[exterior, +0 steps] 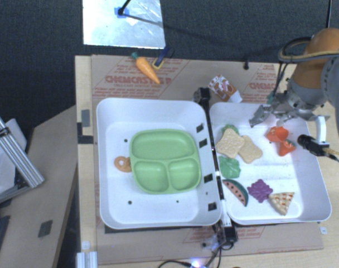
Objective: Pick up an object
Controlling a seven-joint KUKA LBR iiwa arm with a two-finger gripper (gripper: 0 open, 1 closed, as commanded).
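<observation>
The brown board (175, 74) under the bins carries red print that reads "CHEMCAST", repeated at several spots and partly covered. A small packet (223, 88) with a red and white wrapper lies on the board behind the bins; its print is too small to read. A toy carrot (147, 70) lies on the board farther left, well apart from both bins.

The gripper (262, 115) sits over the back edge of the right bin (314, 197), with the arm (320, 66) coming in from the right. Whether its fingers are apart or together cannot be told, and nothing shows between them.

In the right bin, a red toy (280, 138) lies just beside the gripper. Two crackers (239, 146) lie touching near the bin's left wall, with a green leaf (229, 167), a watermelon slice (236, 191), a purple piece (260, 190) and a pizza slice (282, 201) toward the front. Bare floor lies along the right wall.

The left bin (111, 149) holds a green divided tray (164, 161) at its middle and a small pretzel (122, 164) touching the tray's left edge. Open floor runs around the tray.
</observation>
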